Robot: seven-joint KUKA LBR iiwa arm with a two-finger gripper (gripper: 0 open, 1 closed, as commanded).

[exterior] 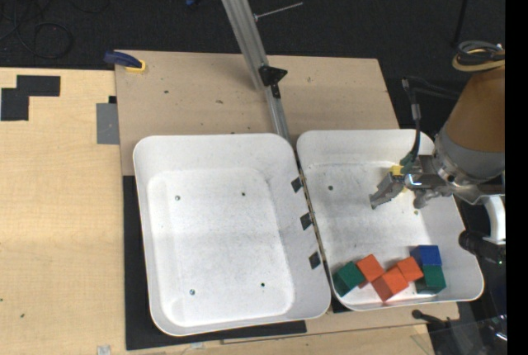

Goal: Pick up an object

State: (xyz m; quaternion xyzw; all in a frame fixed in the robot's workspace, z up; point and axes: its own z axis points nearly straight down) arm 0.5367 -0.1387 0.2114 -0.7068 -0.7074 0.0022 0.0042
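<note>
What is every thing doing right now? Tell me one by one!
gripper: up over the right bin, nothing seen between its parts
right bin: flat on the bench, blocks in its near corner
left bin: flat on the bench, beside the right bin
blocks: bunched together, orange, green and blue, lying loose
blue block: at the bunch's right end, apart from the gripper

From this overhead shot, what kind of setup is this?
Likely a robotics lab grasping bench: two white bins, left bin and right bin, coloured blocks in the right one, the arm's gripper above it.
</note>
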